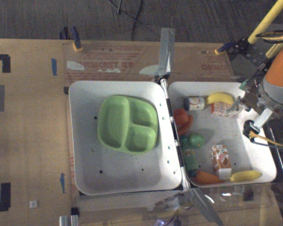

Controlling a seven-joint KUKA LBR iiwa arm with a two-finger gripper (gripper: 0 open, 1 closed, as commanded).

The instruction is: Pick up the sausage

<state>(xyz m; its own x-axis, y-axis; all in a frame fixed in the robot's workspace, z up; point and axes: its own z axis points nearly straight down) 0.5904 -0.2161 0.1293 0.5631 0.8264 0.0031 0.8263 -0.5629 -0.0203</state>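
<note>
Sausage (206, 176), as far as can be judged the reddish-orange elongated piece, lies in the near corner of the right bin (262, 159), well apart from the gripper (239, 105), toward the camera and to its view-left. One end of it is just beside a yellow banana (245, 175), and a red-and-white juice carton (220, 157) sits just behind it, between it and the gripper.

The gripper hangs over the far right part of the right bin, below the orange band of the arm (279, 76). Whether it is spread or closed cannot be told here, and nothing can be seen held in it. Just to its view-left is a small red-and-white carton (222, 109), with a second banana (220, 98) and a small can (194, 103) beyond that. Further view-left, along the bin's wall, lie red pieces (181, 119) and a green piece (195, 140).

The left bin (85, 173), far to the gripper's view-left, holds a green divided plate (128, 124).

The labels on both cartons and the can are too small to read. Reddish print on the cardboard (108, 62) behind the bins is also illegible.
</note>
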